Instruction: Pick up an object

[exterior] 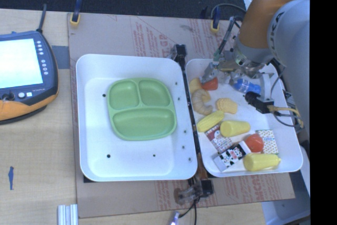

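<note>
My gripper is low over the far left corner of the right bin. It sits right above a small red toy, and whether it touches the toy is unclear. Close by lie a small yellow piece, a beige curled pastry and a ridged yellow piece. Nearer the front are a corn cob, a yellow lump, a red tomato, a yellow cylinder and printed packets. A blue item lies under the wrist.
The left bin holds a green divided plate. A teach pendant rests on the bench at far left. The arm's grey body and orange band hang over the right bin's far right side.
</note>
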Available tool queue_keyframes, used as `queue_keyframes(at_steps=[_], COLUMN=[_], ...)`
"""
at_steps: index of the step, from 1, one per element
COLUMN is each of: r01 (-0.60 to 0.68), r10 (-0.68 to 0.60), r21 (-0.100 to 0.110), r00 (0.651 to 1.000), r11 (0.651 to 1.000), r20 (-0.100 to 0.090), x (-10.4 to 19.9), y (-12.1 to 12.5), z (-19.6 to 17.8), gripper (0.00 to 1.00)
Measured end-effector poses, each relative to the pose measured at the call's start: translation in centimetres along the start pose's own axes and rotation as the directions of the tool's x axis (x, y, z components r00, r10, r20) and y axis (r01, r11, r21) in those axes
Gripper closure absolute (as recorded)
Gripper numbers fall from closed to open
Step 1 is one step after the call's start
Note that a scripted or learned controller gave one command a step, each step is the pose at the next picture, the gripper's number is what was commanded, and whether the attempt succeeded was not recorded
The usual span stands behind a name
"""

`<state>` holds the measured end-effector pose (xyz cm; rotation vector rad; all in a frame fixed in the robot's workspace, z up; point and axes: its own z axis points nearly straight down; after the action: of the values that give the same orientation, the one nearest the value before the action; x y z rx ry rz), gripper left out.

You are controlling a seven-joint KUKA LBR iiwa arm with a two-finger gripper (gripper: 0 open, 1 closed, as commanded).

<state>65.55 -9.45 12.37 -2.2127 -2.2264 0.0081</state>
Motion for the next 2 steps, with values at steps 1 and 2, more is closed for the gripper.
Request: queue_keyframes(at_steps=[1, 2], r01=[-0.001, -0.003], r10=[0.001, 0.003], r21=[0.001, -0.007], r00=[1.000, 1.000], r11=[1.000, 1.000], r20=[0.000, 0.005], x=[-1.2, -0.5], y=[0.0, -6.7], z=[1.6, 3.1], gripper=[0.00, 0.00])
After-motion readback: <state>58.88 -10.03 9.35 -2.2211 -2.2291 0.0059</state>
